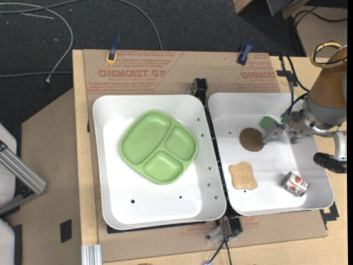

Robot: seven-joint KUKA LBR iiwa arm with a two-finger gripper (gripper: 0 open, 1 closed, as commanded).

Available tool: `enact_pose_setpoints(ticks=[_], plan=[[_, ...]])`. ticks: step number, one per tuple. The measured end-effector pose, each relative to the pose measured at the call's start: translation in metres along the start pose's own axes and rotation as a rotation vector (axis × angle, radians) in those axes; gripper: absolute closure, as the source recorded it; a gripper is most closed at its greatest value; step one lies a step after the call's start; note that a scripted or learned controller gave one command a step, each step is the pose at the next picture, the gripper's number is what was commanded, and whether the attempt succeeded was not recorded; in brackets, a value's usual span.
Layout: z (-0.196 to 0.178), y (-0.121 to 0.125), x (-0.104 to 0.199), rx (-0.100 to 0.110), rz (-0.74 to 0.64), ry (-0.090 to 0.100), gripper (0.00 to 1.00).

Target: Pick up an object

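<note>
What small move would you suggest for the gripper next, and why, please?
Probably ease the gripper slightly left and down onto the brown disc: it sits just beside its green fingertips in the right bin, nearer than the tan piece or small can.

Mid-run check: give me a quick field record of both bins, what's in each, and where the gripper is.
left bin: green three-compartment plastic plate
right bin: round brown disc, tan biscuit-shaped piece, small red-and-white can on its side
gripper: over the right bin's far side, green tips beside the round brown disc
held object: none visible
</note>
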State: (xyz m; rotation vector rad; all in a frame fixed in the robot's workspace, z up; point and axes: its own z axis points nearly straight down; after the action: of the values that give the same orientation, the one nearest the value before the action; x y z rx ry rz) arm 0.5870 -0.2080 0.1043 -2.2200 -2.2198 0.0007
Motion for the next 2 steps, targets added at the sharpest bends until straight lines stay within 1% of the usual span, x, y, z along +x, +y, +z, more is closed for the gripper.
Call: enact_pose_setpoints(ticks=[1,2], plan=[[0.016,0.002,0.000,-0.002,-0.001,0.000,0.00],[0.004,0.003,0.000,-0.008,-0.001,-0.002,1.00]])
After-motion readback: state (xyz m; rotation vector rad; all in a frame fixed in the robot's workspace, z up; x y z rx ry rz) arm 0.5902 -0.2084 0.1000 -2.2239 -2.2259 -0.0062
